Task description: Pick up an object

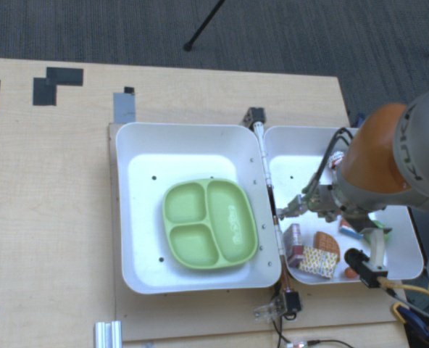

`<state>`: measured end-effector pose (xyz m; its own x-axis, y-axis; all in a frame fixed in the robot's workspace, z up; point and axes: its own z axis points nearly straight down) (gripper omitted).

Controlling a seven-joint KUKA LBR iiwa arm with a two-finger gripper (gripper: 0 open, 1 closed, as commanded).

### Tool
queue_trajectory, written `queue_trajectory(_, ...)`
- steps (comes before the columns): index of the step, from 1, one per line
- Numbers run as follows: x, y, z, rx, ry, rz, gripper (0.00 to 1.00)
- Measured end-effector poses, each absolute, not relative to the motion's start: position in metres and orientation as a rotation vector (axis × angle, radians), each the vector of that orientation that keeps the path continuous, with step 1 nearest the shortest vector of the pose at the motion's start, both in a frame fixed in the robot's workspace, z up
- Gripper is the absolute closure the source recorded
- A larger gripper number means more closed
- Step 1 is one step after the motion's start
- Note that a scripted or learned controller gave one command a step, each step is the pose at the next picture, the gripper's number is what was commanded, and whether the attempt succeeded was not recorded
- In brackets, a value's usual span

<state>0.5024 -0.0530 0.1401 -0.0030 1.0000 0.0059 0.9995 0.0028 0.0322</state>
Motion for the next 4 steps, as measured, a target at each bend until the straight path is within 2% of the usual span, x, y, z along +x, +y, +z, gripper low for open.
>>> queue_trajectory(4,0.5024,-0.0531,0.1400,2.205,2.211,0.042,0.00)
